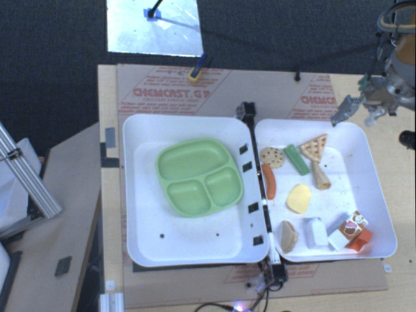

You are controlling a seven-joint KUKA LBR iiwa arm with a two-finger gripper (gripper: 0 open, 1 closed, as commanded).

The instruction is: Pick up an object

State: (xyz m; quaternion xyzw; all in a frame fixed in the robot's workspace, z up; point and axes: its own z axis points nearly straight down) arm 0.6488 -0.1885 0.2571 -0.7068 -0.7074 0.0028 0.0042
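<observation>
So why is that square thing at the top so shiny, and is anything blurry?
In the camera view, the metal sheet behind the bins glares because it bounces the light; the gripper at the right looks soft and smeared, while the green tray and toy foods look fairly sharp, with faint shadows.

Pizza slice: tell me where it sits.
The pizza slice lies near the back of the right bin, just right of the green stick and above the cone-shaped piece.

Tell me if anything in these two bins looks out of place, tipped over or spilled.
Nothing looks spilled or damaged. The green tray lies flat but skewed in the left bin. The toy foods lie loosely scattered in the right bin, and the small carton lies on its side.
</observation>
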